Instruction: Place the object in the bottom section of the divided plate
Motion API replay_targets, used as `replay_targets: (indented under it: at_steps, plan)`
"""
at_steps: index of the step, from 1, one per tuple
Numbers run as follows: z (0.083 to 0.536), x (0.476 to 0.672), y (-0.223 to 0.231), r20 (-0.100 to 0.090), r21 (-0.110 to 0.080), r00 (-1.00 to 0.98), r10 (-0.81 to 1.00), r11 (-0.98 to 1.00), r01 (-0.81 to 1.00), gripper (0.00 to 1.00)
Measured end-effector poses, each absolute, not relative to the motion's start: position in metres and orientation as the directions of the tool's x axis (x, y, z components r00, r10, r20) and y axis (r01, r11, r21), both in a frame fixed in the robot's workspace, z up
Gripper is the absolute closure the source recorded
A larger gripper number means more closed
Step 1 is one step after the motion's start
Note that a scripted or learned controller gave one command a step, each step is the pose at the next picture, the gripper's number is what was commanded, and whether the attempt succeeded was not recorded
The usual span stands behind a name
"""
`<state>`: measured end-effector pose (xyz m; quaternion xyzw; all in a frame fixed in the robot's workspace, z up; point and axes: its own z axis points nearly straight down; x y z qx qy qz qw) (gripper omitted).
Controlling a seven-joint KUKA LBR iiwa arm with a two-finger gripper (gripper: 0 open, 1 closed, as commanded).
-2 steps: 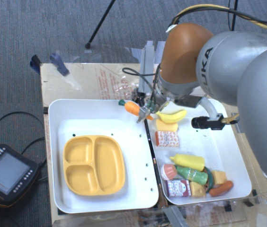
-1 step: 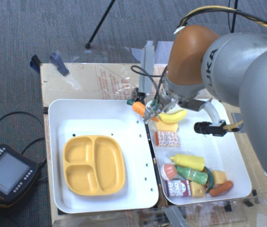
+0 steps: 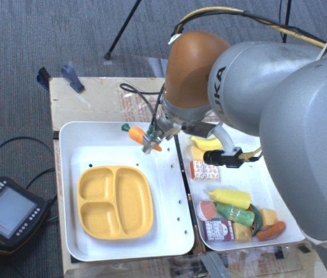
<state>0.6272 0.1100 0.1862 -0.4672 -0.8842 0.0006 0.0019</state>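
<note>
Gripper (image 3: pixel 151 141) hangs over the far edge of the left bin (image 3: pixel 71 155), its fingers pinching a toy carrot (image 3: pixel 137 134) — orange body, green top pointing left. Carrot sits above the bin floor, well apart from the yellow plate (image 3: pixel 116 201), which lies nearer the camera. Right bin (image 3: pixel 279 201) holds a banana (image 3: pixel 205 143), a yellow bottle (image 3: pixel 231 197) and other toy food.

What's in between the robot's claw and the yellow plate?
Nothing: in the camera view, just bare white bin floor lies between the gripper, which is by the toy carrot, and the divided plate.
</note>
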Motion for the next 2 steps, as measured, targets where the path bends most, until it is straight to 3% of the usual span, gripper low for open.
replay_targets:
  at_steps: [1,2]
  plan:
    - [0.186,0.627,0.109,0.002,-0.003,-0.562,0.827,0.562,0.827,0.00]
    - [0.212,0.614,0.103,0.001,-0.001,-0.782,0.624,0.782,0.624,0.00]
